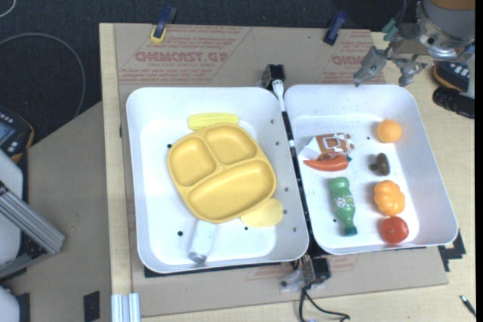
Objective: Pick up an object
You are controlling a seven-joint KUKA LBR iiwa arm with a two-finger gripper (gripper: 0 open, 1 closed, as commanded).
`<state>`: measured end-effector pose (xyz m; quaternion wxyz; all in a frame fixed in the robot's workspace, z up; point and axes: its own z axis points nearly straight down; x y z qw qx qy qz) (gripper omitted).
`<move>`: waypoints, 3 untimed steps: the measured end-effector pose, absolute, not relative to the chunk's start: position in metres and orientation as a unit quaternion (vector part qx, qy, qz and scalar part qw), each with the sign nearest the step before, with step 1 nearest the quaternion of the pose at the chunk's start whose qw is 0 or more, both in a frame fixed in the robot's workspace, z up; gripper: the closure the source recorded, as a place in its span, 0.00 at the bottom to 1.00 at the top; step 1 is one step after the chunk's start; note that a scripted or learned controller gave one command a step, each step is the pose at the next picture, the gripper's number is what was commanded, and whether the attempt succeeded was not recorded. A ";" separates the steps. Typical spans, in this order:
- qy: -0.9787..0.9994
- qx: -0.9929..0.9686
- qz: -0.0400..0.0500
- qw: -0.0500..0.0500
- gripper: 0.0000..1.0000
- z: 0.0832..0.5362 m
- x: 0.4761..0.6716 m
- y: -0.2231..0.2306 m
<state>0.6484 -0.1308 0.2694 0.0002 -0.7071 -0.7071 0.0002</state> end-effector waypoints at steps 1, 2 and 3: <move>-0.707 -0.707 -0.005 -0.007 0.00 0.108 0.585 -0.113; -0.706 -0.708 -0.005 -0.012 1.00 0.120 0.586 -0.117; -0.709 -0.705 -0.001 0.002 1.00 0.189 0.513 -0.047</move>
